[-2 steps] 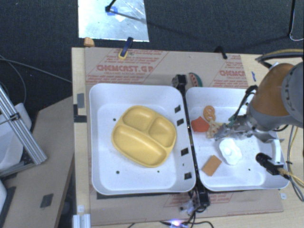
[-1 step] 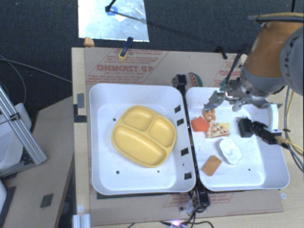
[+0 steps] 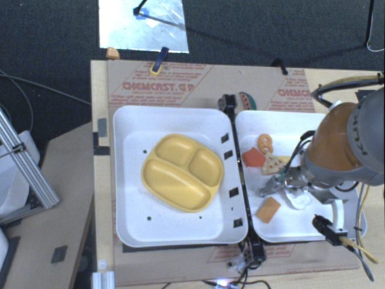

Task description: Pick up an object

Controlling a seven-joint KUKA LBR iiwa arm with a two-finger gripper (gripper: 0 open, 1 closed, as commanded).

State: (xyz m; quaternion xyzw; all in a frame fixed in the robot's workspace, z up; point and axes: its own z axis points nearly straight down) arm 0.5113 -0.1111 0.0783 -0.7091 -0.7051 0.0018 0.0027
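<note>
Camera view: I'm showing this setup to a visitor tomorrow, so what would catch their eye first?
The big yellow divided tray in the left bin draws the eye first. Next, the grey arm with its orange band reaches in from the right over the right bin, its gripper low among small food pieces: an orange block, a red piece and a pretzel-like piece.

Divided tray [image 3: 183, 172] in left bin [image 3: 129, 161]; right of tray, in right bin [image 3: 289, 118]: pretzel [image 3: 264, 142], wedge [image 3: 254, 158], cracker [image 3: 274, 164], block [image 3: 267, 209], gripper [image 3: 271, 187] btwn cracker & block.
</note>
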